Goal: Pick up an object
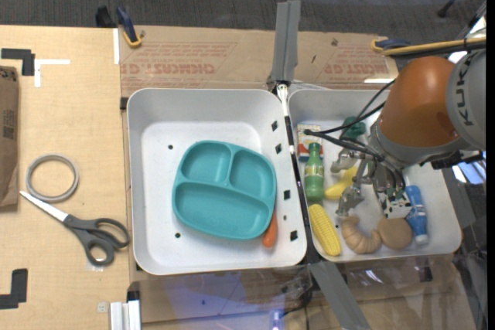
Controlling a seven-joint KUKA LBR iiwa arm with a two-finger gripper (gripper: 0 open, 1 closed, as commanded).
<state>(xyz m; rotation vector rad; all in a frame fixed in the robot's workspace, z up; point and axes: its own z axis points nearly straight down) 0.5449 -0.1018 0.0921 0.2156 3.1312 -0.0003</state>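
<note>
While hanging over the right bin (442,243) | pincer (370,185): fingers spread, nothing between | croissant (362,236) just below

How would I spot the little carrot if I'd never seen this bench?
Find the left white bin, the one holding the teal divided plate. At the plate's lower right edge, toward the wall shared with the other bin, lies the carrot. It is small, slim and orange, unlike the broad teal plate.

The arm (421,108) hides much of the right bin (445,243); carrot (269,232) half under plate (224,189)
</note>
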